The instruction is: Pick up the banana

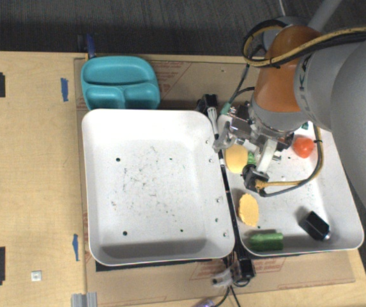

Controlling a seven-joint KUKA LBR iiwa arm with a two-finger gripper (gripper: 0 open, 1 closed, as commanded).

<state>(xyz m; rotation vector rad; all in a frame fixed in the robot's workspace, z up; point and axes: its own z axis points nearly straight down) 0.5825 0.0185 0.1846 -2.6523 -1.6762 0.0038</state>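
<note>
On the bench, a teal tray (120,82) stands just behind the left bin (151,178). In the right bin (345,216), close to its left wall, lies the pale yellow banana (235,159), and the pincer (239,143) is directly above it. If the pincer is wide or narrow, I cannot tell. Nearer the front lie a yellow-orange piece (249,209) and a green cylinder (264,239). Further right are a red ball (304,147) and a black block (315,225).
</note>
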